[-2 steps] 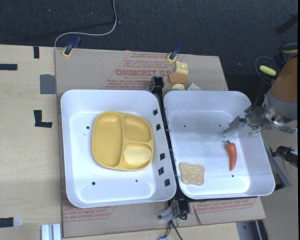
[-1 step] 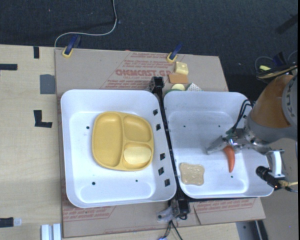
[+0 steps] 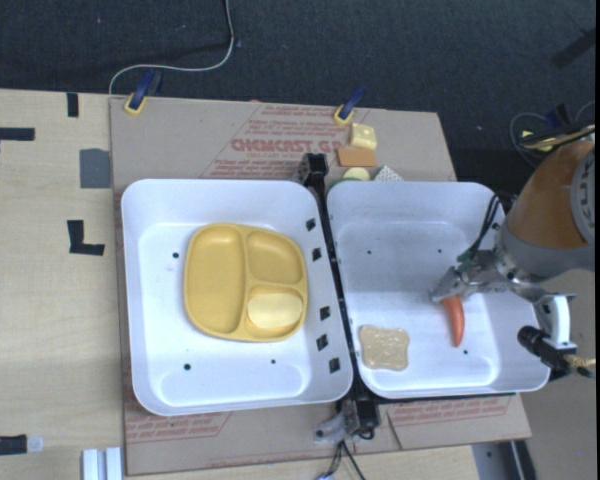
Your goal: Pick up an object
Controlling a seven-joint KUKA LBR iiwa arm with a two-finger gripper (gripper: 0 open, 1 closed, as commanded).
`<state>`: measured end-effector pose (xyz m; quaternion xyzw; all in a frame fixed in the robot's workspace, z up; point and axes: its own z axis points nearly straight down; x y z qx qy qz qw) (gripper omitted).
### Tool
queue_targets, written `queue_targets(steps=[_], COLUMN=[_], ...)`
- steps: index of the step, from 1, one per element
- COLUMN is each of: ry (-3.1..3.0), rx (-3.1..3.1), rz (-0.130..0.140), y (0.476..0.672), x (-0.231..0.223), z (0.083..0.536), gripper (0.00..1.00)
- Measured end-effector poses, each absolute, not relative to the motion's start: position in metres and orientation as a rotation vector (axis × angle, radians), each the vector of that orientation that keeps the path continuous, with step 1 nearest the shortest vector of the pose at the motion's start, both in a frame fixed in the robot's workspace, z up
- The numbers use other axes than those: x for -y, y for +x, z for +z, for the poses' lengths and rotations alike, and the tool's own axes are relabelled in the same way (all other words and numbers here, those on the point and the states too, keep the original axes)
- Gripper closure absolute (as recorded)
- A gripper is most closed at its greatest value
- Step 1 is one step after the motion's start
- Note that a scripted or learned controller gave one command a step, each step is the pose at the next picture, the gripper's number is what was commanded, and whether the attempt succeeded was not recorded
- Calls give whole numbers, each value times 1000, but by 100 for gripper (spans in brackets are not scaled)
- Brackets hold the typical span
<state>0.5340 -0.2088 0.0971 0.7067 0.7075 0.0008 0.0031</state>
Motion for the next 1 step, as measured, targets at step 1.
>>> queue_targets(steps=[1], ry=[2213], rx=[-2225], rz=[0], y=[571], x=[156], z=[85], gripper=[100])
